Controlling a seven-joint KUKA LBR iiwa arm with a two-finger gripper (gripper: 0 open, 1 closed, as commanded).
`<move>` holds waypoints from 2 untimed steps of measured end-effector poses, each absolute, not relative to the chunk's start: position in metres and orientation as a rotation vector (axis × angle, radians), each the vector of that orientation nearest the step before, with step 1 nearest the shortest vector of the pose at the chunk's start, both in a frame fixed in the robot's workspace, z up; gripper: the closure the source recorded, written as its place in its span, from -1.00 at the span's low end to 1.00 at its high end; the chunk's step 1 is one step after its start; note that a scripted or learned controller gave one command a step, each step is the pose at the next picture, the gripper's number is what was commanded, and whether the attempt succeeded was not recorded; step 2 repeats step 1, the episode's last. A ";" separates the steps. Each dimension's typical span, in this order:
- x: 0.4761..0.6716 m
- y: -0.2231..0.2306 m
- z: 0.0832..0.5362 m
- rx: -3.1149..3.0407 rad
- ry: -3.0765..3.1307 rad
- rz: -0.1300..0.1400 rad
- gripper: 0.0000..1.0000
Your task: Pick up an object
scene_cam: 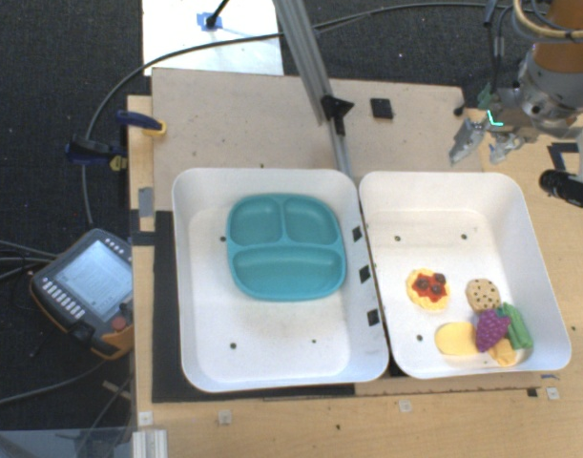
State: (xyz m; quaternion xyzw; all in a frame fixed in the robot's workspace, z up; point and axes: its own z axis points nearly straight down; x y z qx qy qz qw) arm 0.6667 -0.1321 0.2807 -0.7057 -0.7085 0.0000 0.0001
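Several small toy foods lie in the right bin [444,203] near its front right corner: a round pizza piece [428,289], a cookie [482,294], a purple grape bunch [492,328], a green piece [516,325] and a yellow piece [454,339]. My gripper [484,144] hangs above the bin's back rim at the upper right, far from the foods. Its two fingers stand apart and hold nothing.
A teal divided plate [285,246] lies in the left bin [205,284]. A metal pole [310,65] slants across the bench behind the bins. A teach pendant [86,289] and cables lie on the floor to the left.
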 end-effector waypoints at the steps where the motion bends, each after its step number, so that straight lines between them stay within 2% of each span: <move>1: 0.667 -0.132 0.282 -2.218 -2.228 -0.003 -1.00; 2: 0.667 -0.132 0.282 -2.218 -2.228 -0.003 -1.00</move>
